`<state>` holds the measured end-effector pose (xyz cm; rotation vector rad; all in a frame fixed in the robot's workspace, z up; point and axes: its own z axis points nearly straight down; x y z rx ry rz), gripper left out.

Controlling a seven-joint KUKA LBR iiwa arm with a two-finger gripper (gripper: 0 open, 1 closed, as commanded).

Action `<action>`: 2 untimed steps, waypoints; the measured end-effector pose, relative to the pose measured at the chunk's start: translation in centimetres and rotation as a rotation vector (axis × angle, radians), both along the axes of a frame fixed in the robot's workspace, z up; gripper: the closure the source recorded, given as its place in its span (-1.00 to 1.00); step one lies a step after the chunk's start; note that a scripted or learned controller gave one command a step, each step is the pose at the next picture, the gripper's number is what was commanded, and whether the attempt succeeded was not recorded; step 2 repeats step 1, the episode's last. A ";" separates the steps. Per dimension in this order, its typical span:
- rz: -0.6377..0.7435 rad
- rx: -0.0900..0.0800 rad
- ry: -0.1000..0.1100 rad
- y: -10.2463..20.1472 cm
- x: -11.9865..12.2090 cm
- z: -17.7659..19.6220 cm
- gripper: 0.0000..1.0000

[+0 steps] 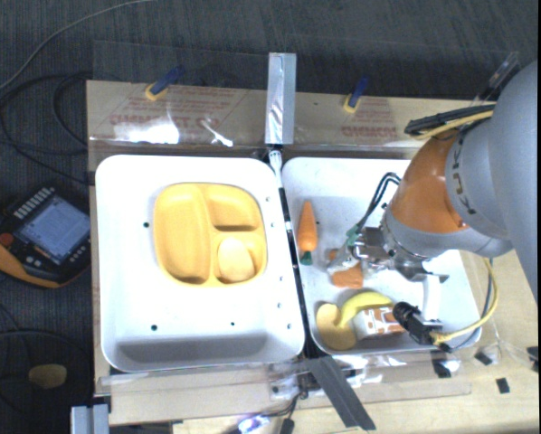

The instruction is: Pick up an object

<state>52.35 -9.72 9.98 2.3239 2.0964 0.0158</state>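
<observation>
Dark carpet surrounds the bench: a yellow plastic divided tray [207,233] lies left of the orange plastic carrot [307,227]; right of the carrot, well apart, hangs the grey gripper [372,248], its grip state indiscernible.

A dark grey carpeted floor [90,25] surrounds the pale wooden bench [515,369]. Left of the bench lies an orange-edged handheld control pendant with a dark screen [37,235]. Thin cables [35,98] trail across the carpet beyond the bench's far-left corner.
</observation>
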 end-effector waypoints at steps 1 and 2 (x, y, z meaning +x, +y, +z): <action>-0.112 -0.001 0.019 2.4 -1.7 12.1 1.00; -0.112 -0.001 0.019 2.4 -1.7 12.1 1.00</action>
